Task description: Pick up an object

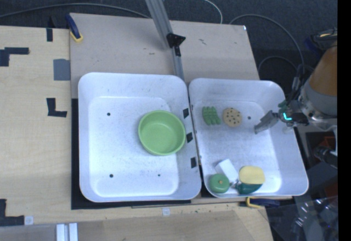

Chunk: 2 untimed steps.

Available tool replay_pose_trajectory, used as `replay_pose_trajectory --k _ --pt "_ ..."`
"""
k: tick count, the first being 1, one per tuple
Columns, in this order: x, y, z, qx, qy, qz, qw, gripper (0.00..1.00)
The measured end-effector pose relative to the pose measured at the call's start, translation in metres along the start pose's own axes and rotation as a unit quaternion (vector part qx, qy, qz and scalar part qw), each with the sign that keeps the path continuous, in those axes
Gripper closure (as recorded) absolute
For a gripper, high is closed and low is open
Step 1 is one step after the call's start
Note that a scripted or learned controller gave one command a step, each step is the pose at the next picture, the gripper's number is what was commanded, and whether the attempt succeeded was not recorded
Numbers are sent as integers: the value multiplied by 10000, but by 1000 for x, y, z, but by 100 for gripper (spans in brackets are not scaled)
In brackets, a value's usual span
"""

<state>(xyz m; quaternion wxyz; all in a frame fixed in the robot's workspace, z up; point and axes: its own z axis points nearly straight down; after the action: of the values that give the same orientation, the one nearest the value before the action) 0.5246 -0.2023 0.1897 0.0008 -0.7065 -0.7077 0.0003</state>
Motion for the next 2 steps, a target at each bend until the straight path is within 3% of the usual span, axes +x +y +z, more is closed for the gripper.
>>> replay_pose_trajectory --k 2 --pt "-3 1 99 23 2 2 10000 0"
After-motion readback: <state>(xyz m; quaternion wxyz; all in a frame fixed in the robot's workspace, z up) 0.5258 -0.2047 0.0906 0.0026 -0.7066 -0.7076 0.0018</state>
